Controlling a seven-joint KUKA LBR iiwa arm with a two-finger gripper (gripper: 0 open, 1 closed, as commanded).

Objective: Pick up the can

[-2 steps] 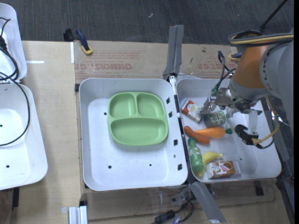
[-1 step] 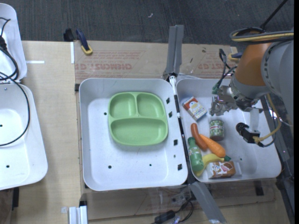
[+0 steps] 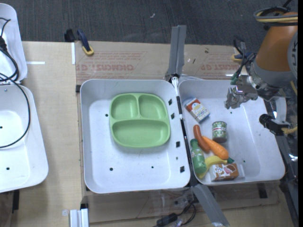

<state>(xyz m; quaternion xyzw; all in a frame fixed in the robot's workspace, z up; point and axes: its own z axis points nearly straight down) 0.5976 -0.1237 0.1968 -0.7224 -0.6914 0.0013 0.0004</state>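
Can (image 3: 219,131) stands upright in the right bin (image 3: 265,164), green-and-pale label, print too small to read; taken as landmark. Up-left of the can, a small carton (image 3: 197,109), white with red and blue patches, wording not legible; just left and below the can, a sausage (image 3: 200,138) and carrot (image 3: 218,149) lying side by side at a slant, carrot nearly touching the can's base; further down-left, a green bottle (image 3: 197,156) along the bin's left wall, a banana (image 3: 215,161) beside it, and a brown-and-white packet (image 3: 224,172) below the can, picture on it unclear. Cardboard on the worktop (image 3: 47,56) up-left of the can bears red print, seen reversed, unreadable. Far left of the can, a green divided plate (image 3: 139,119) in the left bin (image 3: 94,174). Pincer (image 3: 234,100) hangs up-right of the can, apart from it, touching nothing seen; whether released or clenched I cannot tell.
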